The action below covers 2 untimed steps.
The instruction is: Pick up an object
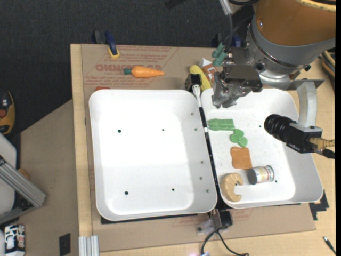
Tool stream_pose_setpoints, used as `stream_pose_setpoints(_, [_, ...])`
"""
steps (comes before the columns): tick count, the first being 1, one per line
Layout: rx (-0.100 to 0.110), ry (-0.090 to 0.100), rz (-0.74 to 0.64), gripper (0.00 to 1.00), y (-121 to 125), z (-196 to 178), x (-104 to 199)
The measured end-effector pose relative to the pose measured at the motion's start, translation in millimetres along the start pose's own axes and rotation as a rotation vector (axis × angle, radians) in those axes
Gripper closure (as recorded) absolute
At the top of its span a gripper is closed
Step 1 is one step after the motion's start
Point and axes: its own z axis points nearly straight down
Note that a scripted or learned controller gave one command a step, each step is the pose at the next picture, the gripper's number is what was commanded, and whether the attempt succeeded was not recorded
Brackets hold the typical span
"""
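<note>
Dark carpet surrounds a brown cardboard-covered bench [160,57], on which two shallow white bins are set side by side. Nothing is seen inside the left bin [101,143] apart from a few small dark dots on its floor. Several objects are held in the right bin [303,188]: a long green piece [220,124] near its far left part, a smaller green piece [239,138] just beside it, an orange flat piece [241,157] below those, a pale curved croissant-like item [232,186] at the near edge, and a small silver can [260,174] lying on its side just right of it. An orange toy carrot [144,72] is seen on the cardboard beyond the left bin, with a yellow and blue item [112,46] farther back. A yellow banana-like object [198,74] is seen near the far junction of the bins.

The gripper [226,99] is positioned over the far left corner of the right bin, above the long green piece and apart from it. Whether it is parted or closed cannot be told. A black cylindrical part [285,129] is seen at the right, over the bin.
</note>
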Motion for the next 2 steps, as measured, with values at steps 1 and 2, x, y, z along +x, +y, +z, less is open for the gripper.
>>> stream_pose_setpoints(1, [0.019,-0.005,0.001,1.00,-1.5,96.0,26.9])
stream_pose_setpoints(2, [-0.011,0.004,0.000,1.00,1.2,-41.9,46.9])
